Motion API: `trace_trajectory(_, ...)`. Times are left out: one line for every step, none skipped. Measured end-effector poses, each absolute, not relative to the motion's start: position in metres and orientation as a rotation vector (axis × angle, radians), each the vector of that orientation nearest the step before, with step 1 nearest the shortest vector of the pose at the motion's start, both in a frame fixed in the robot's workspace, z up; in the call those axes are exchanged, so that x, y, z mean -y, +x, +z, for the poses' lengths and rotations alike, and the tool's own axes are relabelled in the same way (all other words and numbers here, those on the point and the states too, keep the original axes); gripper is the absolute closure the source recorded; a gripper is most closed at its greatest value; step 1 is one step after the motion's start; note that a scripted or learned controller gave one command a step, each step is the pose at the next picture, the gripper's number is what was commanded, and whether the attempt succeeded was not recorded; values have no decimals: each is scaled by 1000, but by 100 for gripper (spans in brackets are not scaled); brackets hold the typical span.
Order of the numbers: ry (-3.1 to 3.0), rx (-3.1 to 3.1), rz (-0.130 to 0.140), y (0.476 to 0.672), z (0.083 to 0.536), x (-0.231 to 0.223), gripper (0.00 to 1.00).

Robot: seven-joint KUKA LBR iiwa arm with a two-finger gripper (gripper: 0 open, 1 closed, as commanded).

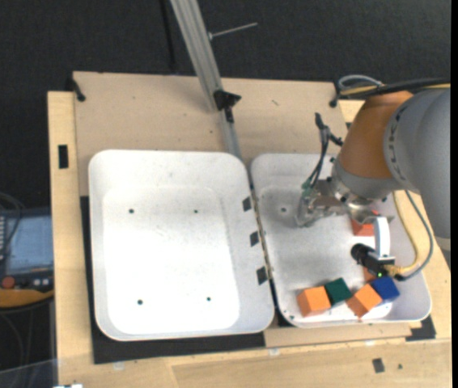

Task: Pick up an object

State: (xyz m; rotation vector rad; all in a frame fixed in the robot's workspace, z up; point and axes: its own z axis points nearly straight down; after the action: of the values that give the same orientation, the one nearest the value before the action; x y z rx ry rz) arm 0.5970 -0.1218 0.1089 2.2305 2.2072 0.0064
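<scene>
Camera view: nearest, along the right bin's [287, 186] front wall, lie small matte blocks with square faces: an orange cube [314, 300], a dark green block [338, 290], a second orange cube [366, 299] and a blue block [385, 288]. Farther back, the metal gripper [311, 210] hangs over smooth white floor; I cannot tell how its jaws stand. The left bin [168, 241] is speckled plastic with rounded corners.

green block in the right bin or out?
In. The green block lies inside the right bin, near its front rim, between two orange blocks.
</scene>
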Motion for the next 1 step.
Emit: trace_trajectory(2221, -2214, 6, 606, 157, 127, 100)
